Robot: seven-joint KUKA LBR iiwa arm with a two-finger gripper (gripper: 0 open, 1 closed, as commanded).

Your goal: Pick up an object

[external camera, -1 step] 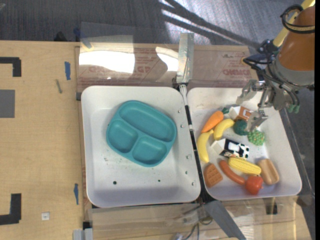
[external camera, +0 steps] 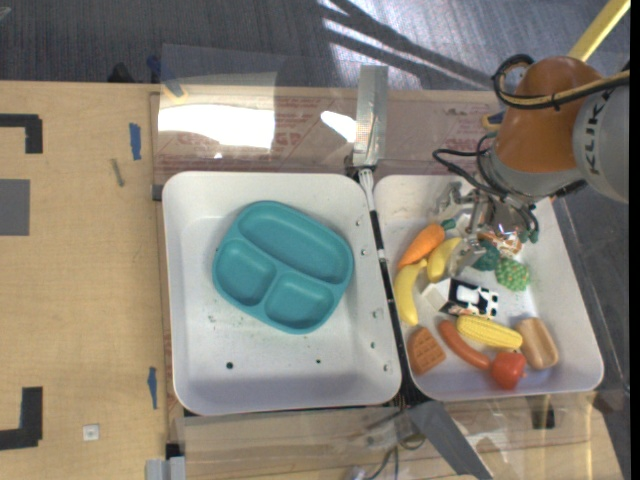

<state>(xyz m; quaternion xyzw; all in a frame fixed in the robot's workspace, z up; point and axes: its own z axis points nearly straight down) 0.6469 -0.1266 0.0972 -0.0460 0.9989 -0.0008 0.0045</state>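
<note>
Gripper lowered over a crowded bin of toy food

Toy food is heaped in the right shallow white plastic bin [external camera: 585,353], and it is over the upper part of this heap that the two-finger gripper [external camera: 487,230] is hung by the grey arm with the orange band [external camera: 540,118]. No item is named by the task, so any piece in the pile may serve as the object.

Directly beneath and beside the tool are seen an orange plastic carrot [external camera: 421,245], a yellow plastic banana [external camera: 405,293], a small yellow lemon-like piece [external camera: 441,258] and a green bumpy toy [external camera: 512,273] — all touching or overlapping, which is judged to make a clean single grasp harder. Lower in the bin lie a black-and-white cow-patterned piece [external camera: 472,297], a yellow corn cob [external camera: 488,333], a red sausage [external camera: 462,345], a brown waffle-like square [external camera: 426,349], a red tomato-like ball [external camera: 508,369] and a tan bread roll [external camera: 538,343].

Whether the jaws are parted or closed cannot be told; the tool is blurred against the clutter, and nothing is clearly seen held by it.

The left shallow white plastic bin [external camera: 190,368] bears a teal divided plastic plate [external camera: 284,265], well apart from the arm — presumably left there as a separate target.
</note>
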